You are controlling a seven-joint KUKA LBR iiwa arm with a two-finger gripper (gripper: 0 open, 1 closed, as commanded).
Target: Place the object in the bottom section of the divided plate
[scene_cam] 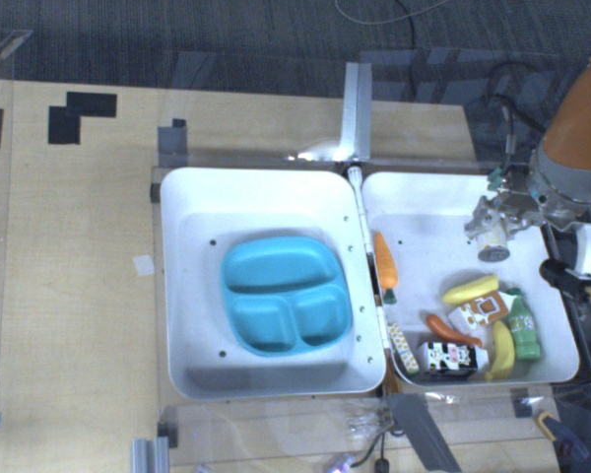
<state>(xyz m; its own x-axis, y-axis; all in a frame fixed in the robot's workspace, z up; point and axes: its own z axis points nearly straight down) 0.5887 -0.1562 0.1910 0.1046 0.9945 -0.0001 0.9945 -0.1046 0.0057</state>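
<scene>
We see two bins side by side on the surface. The left bin holds a divided plate near its centre, its one long section toward the rear and its two smaller sections toward the front. In the right bin, a toy carrot lies along the left wall. A cluster fills the front right corner: a banana rearmost, a small carton just in front of it, a bottle at right, a second banana beside that bottle, a sausage left of the carton, and a box foremost. The tool hangs over the bin's rear right part.
</scene>
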